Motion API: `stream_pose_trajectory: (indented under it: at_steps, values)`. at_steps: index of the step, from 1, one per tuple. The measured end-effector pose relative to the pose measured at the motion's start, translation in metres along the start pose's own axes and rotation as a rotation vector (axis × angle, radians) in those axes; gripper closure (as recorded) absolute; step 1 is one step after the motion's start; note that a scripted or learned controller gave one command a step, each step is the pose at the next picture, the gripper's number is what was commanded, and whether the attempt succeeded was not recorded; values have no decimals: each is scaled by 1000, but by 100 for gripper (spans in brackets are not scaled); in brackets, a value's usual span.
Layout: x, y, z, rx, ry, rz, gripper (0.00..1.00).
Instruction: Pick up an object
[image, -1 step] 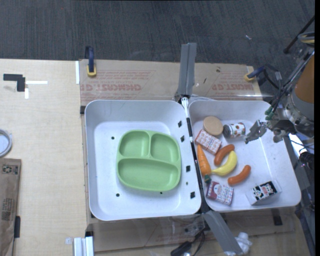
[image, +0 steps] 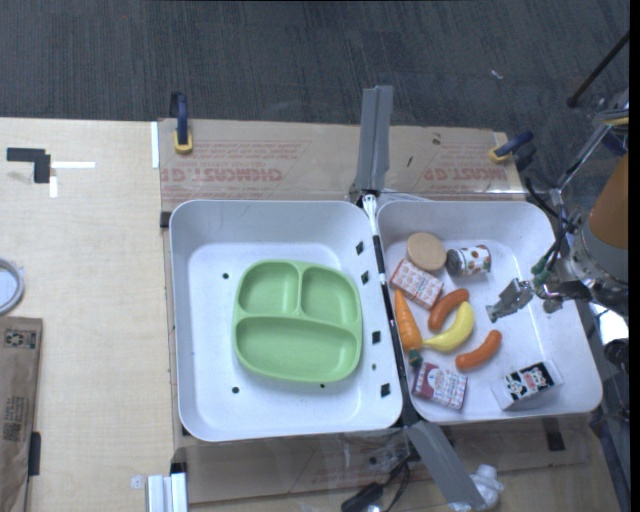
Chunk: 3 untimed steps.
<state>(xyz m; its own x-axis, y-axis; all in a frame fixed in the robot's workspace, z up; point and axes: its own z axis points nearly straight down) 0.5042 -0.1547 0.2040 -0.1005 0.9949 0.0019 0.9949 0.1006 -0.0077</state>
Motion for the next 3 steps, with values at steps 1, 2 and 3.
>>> stream_pose_trajectory:
  at_steps: [1,2,3]
  values:
    - [-11,-18,116,-2,0,-9,0]
    - [43,35,110,-2,-1,-125,0]
    - [27,98,115,-2,-2,-81,0]
